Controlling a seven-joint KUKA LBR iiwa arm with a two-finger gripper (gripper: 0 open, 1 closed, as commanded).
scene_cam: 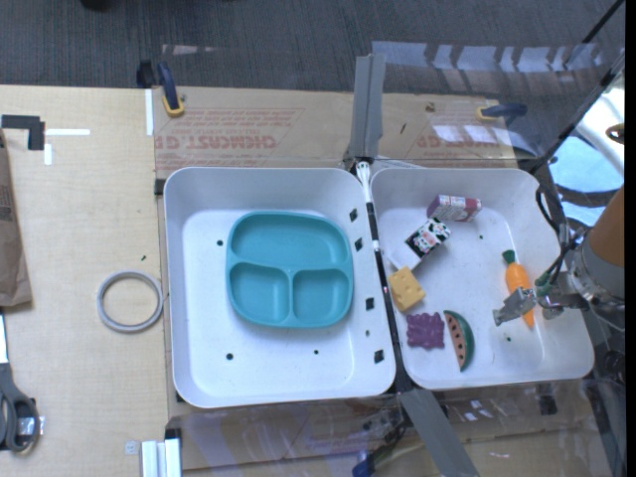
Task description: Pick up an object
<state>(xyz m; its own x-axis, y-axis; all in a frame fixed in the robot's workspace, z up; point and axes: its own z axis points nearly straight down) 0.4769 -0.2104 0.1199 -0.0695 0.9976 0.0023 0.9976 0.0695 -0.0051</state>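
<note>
Reaching in over the right bin (571,361), the gripper (515,311) hangs low at the near right side of it, its metal fingertips right against the lower end of the toy carrot (518,278) — whether it has clenched on the carrot or stands released, I cannot tell. Just left of it lies the watermelon slice (458,338), with the purple grapes (425,331) beside that and the cheese wedge (405,288) a little beyond. Farther up sit the black-and-white carton (428,237) and a pink can (454,207). Well left — in the other bin (189,296) — rests a teal divided plate (291,269).
</note>
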